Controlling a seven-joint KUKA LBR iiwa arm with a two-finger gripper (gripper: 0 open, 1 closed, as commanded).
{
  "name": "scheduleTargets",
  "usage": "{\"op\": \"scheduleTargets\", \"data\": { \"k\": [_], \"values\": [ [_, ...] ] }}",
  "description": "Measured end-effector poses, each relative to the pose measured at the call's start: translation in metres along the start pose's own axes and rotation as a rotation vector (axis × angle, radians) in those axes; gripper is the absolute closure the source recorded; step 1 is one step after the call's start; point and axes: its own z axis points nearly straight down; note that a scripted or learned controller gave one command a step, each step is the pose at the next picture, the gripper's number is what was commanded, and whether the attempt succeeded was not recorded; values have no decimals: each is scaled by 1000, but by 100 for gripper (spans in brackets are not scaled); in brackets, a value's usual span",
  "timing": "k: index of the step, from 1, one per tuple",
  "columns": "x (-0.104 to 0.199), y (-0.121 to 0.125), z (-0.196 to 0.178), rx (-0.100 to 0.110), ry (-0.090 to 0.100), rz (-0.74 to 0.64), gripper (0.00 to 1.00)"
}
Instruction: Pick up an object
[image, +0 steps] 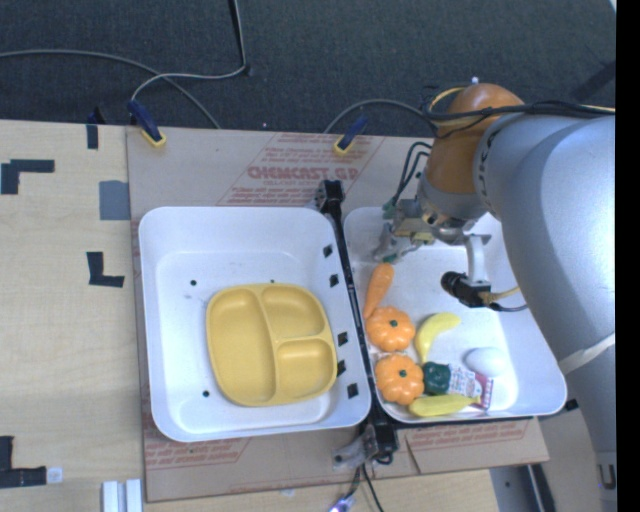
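My gripper (394, 243) hangs low over the back left corner of the right bin (533, 352), just above the top end of an orange carrot (378, 290) that lies along the bin's left wall. In front of the carrot sit two small orange pumpkins (390, 328) (399, 378). To their right are a yellow banana (436, 332), a white egg (486, 362), a dark green piece (436, 377), a small printed packet (470, 386) and another yellow piece (440, 405). Nothing is seen held.
The left bin (170, 300) holds a yellow divided plate (272, 342). The arm's grey body (560, 220) covers the right side of the right bin. Black clips (330, 195) join the bins at their shared wall. Cables (200, 85) trail at the back.
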Motion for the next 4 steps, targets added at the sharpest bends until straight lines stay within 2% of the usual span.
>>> {"op": "scheduleTargets", "data": {
  "k": [1,2,3,4],
  "values": [
    [0,0,0,0,0,0,0],
    [1,-1,7,0,1,2,0],
    [1,0,0,0,-1,0,100],
    [1,0,0,1,-1,0,0]
  ]
}}
